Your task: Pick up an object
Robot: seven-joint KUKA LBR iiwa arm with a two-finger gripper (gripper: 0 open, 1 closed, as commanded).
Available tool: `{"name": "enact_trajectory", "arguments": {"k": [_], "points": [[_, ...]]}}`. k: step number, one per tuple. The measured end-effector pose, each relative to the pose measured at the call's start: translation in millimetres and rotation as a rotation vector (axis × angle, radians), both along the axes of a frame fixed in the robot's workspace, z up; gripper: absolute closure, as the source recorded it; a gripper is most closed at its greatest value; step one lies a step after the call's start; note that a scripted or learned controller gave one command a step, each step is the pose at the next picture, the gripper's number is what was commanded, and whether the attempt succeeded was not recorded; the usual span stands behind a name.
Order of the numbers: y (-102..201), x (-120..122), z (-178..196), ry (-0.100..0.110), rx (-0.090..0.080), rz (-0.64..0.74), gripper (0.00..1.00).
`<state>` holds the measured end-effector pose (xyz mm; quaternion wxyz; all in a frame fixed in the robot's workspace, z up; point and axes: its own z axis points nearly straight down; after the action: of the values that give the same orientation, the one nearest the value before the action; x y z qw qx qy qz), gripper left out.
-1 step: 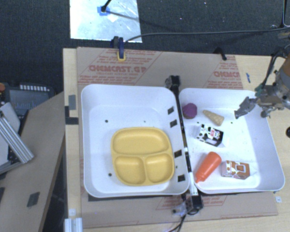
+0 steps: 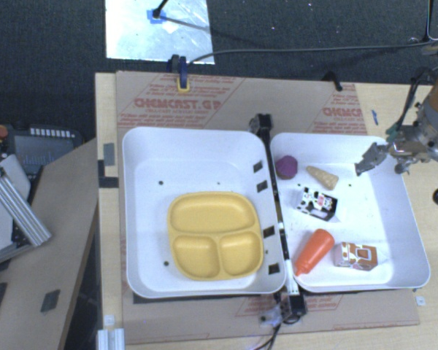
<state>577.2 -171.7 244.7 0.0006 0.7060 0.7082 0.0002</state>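
The right bin holds several small objects. A purple ball lies near its far left corner, with a tan cone-shaped piece just right of it. A black-and-white toy sits mid-bin. An orange carrot-like piece and a small brown-and-white box lie near the front. My gripper hangs over the bin's far right part, right of the cone and apart from every object. Its fingers are spread, open, with nothing between them.
A yellow three-compartment plate lies in the left bin. A black divider with clips runs between the two bins. Cables cross the bench behind the bins.
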Motion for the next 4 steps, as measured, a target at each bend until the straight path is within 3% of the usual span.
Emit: {"name": "enact_trajectory", "arguments": {"k": [3,4], "points": [[-14.9,6.2,-162.0,0.001,0.0,-0.002,0.0],[-15.5,7.7,-148.6,-0.004,-0.001,-0.002,1.0]]}}
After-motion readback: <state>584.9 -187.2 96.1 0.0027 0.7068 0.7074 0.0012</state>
